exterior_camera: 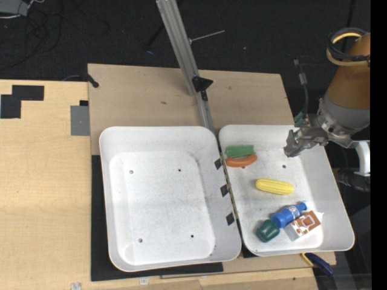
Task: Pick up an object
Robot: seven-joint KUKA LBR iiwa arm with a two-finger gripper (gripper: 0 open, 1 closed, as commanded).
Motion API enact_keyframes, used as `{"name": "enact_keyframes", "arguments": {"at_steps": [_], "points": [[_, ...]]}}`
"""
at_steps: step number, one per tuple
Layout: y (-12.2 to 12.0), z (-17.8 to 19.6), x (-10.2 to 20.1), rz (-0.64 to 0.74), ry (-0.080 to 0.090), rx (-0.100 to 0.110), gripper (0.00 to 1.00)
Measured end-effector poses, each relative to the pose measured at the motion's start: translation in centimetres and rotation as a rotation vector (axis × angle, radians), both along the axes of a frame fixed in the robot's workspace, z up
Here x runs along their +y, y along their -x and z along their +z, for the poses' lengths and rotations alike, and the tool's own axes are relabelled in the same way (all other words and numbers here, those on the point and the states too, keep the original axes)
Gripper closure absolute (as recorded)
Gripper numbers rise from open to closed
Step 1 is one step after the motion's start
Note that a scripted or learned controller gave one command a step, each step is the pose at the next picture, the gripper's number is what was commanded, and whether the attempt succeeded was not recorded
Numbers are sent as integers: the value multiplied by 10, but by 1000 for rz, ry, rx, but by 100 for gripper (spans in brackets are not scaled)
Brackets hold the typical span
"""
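Objects for picking all lie in the right bin (338, 234): a green and orange toy (240, 155) near its far-left corner, a yellow corn cob (275, 186) about mid-bin, and toward the near edge a blue bottle (288, 214) touching a dark green cap-like piece (266, 230) and a small brown and white carton (304, 225).

My pincer (296, 144) hangs over the far-right part of that bin, well apart from the corn and the toy. At this slant I cannot tell how it is set, wide or narrow. Nothing visible between its tips.

Left bin (121, 144): white, shallow, a few small dark holes in its floor. Both bins sit side by side, touching along a seam with small black clips (225, 190).

Surface: bins rest on a brown board (145, 95) with a black mat (97, 222) showing at the near-left edge. Pale wood bench (42, 192) to the left, with dark and grey cut-out patches. A slanted aluminium rail (181, 47) rises from behind the bins. Background floor dark, with cables at the far-left corner (18, 2).
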State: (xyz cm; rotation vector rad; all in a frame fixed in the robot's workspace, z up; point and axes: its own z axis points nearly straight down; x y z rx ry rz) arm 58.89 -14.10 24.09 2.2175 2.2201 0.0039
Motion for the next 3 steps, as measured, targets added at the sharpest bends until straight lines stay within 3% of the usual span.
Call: {"name": "enact_keyframes", "arguments": {"at_steps": [1, 3], "points": [[-1, 53, -1, 1, 0, 0, 100], [10, 33, 110, 4, -3, 9, 100]]}}
